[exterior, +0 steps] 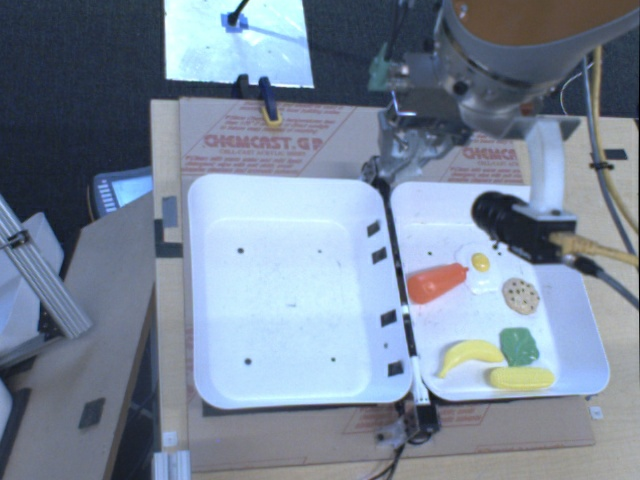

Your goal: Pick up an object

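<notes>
**Arm above the far edge of the bins, objects lying in the right bin**

The grey arm (520, 38) with its orange band takes the upper right of the camera view. It hangs over the far side of the bench (165, 298). A brown board (300, 140) with red print lies on the bench under both bins.

The left bin (205, 268) and the right bin (592, 353) stand side by side and touch along the middle. All the small objects are in the right bin.

The gripper (397, 163) is at the far rim, just where the two bins meet. It is dark and partly hidden by the wrist, so I cannot tell if it is released or clenched, and nothing can be seen held in it. A black cylinder (512, 226) on a white bracket sticks out from the arm over the far part of the right bin.

The objects lie nearer to the camera than the gripper and apart from it:

- An orange carrot (437, 283) lies close to the middle wall. It is the object nearest to the gripper, but it does not touch it.
- A yellow banana (470, 355) is near the front rim.
- A yellow oblong piece (521, 377) lies just beside the banana, at the front.
- A green piece (519, 345) sits just behind the oblong piece.
- A fried egg (481, 270) touches the thick end of the carrot.
- A round cookie (520, 295) lies to the right of the egg — between the egg and the green piece.
</notes>
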`<state>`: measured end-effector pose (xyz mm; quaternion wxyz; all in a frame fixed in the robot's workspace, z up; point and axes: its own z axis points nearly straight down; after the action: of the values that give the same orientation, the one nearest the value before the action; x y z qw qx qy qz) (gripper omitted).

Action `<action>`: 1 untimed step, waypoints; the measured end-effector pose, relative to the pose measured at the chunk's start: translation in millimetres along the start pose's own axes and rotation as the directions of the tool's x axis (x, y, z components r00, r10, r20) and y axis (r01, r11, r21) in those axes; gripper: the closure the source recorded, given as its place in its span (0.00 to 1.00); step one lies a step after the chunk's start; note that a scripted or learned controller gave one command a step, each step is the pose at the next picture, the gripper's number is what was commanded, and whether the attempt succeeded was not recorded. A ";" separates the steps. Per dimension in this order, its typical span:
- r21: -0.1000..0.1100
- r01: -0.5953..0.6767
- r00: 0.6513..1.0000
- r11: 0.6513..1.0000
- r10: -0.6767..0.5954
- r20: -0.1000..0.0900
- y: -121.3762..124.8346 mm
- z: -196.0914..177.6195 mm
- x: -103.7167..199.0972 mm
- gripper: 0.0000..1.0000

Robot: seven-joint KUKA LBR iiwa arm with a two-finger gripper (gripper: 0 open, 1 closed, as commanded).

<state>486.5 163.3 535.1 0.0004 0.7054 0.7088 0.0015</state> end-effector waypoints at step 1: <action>0.000 0.001 1.000 1.000 -0.001 0.001 7.3 0.1 4.4 1.00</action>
<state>493.8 167.7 535.1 0.0008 0.7051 0.7091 0.0011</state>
